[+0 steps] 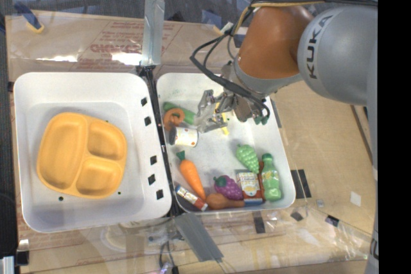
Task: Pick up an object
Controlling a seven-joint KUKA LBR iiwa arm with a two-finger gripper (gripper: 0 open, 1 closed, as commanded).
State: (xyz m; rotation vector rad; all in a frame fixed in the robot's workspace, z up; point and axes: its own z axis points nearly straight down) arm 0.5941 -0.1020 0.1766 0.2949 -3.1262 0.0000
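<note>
Gripper [210, 113] sits low in the right bin [280, 138], upper middle of it, with the arm [321, 54] reaching in from 3 o'clock. Whether the claw is spread or pinched I cannot tell; metal parts and cables blur together there, and nothing is visibly held.

Likely candidates, judged by nearness: the small white cylinder [185, 137] just at 7 o'clock of the gripper, and the orange ring-shaped piece [173, 117] at 9 o'clock, beside a green item [172, 108]. A tiny yellow bit [225, 131] lies just at 5 o'clock.

The remaining toys crowd the bin's near edge: carrot [191, 178], purple grapes [227, 187], green bumpy vegetable [247, 158], green bottle [270, 179] and red box [247, 183] touching side by side. Packing there probably makes clean grasps harder; the gripper hovers where items lie more apart.

Obstruction: the divider wall between bins sits close at 9 o'clock of the ring piece.

Left bin [26, 138] holds a yellow compartment plate [80, 154], well apart.
</note>
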